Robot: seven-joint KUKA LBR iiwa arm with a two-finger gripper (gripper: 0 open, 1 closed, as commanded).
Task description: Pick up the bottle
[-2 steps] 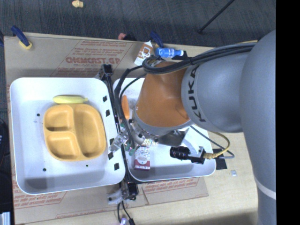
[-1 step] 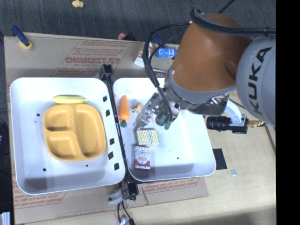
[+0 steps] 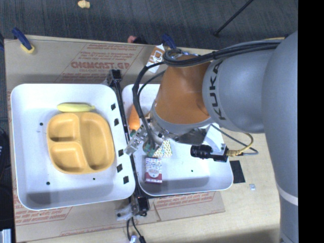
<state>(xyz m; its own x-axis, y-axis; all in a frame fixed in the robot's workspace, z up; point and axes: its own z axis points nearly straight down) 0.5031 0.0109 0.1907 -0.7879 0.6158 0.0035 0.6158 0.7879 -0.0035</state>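
Note:
My gripper [image 3: 143, 142] hangs low over the left part of the right bin [image 3: 217, 182], under the orange wrist band. An orange object [image 3: 133, 118], possibly the bottle, lies against the bin's left wall just above the gripper, mostly hidden by the arm. Right beside the gripper is a white and green patterned packet [image 3: 163, 149]. Below it a small red and white box [image 3: 153, 170] lies flat on the bin floor. Whether anything is in the gripper cannot be made out.
The left bin [image 3: 25, 135] holds a yellow divided plate [image 3: 80, 140] with a banana [image 3: 76, 107] behind it. Black clips run along the divider between the bins. A black cable plug [image 3: 205, 152] juts from the wrist over the right bin.

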